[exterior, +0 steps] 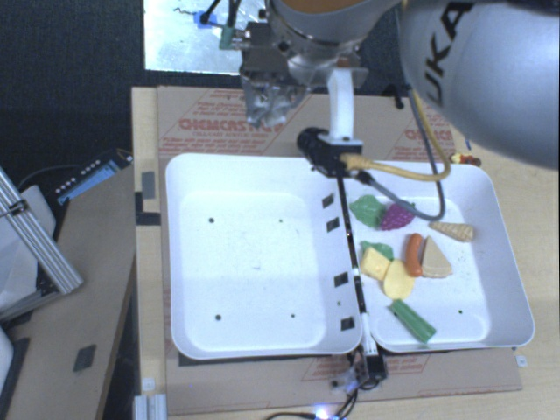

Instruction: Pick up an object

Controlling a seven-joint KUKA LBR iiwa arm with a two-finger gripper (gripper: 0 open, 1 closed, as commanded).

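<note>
Overhead, arm holds tool beyond the bins' far rim.

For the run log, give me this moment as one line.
arm: raised above bins' far edge | gripper: nothing visibly held | right bin: toy foods, including purple grapes, green stick | pick: not done

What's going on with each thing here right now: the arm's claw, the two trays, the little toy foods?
gripper: raised over the bench behind the bins, nothing seen in it
left bin: flat on the bench
right bin: holds the toy foods
green stick: lying flat
purple grapes: lying by a green leafy piece
cone: on its side
</note>
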